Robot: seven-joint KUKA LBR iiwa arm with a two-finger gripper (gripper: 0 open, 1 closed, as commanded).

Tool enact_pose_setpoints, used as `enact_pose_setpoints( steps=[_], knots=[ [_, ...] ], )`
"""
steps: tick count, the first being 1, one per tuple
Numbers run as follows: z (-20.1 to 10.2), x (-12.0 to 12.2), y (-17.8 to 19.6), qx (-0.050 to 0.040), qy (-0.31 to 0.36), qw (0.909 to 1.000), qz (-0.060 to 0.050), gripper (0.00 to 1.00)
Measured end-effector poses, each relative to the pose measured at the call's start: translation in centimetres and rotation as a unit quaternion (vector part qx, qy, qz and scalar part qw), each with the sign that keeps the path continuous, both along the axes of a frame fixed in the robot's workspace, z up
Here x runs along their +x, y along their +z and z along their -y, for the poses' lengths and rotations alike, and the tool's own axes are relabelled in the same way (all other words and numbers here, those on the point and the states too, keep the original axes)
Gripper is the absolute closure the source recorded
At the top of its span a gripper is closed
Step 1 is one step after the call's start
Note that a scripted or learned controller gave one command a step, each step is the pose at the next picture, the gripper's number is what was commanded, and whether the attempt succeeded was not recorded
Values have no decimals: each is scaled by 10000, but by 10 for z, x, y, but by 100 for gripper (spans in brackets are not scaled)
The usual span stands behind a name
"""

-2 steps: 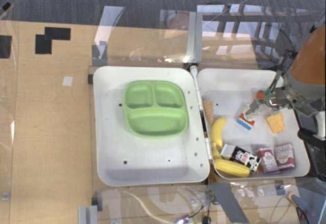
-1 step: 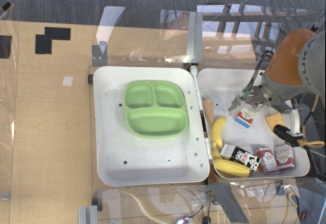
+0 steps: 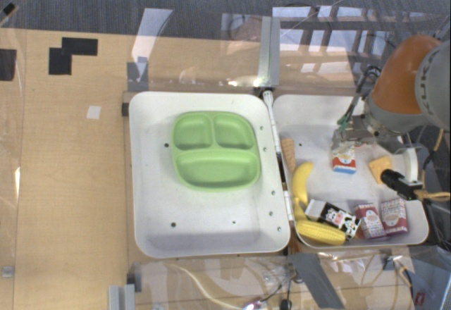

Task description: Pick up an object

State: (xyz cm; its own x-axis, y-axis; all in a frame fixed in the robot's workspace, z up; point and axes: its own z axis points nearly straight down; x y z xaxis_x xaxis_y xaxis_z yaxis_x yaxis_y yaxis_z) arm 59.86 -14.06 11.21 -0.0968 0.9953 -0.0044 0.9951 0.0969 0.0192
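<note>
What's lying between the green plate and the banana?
In the camera view, the plate sits in the left bin, the banana in the right. Between them lie bare bin floor, the two bin rims and a thin brown stick.

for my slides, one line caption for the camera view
Robot hand hovers above a small carton in the right bin; green divided plate sits in the left bin.

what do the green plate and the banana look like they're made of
Green plate: likely moulded plastic, matte, one even colour with soft rounded dividers. Banana: probably a plastic toy, given its smooth, uniform yellow, though real fruit can't be ruled out.
</note>
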Motion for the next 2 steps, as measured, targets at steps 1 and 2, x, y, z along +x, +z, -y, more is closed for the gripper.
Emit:
enact_pose_setpoints(
  steps=[1, 2],
  knots=[
    [-11, -38, -16, -6, -64, 10000, 66, 100],
    [-53, 0, 89, 6, 718, 9974, -92, 100]
  ],
)
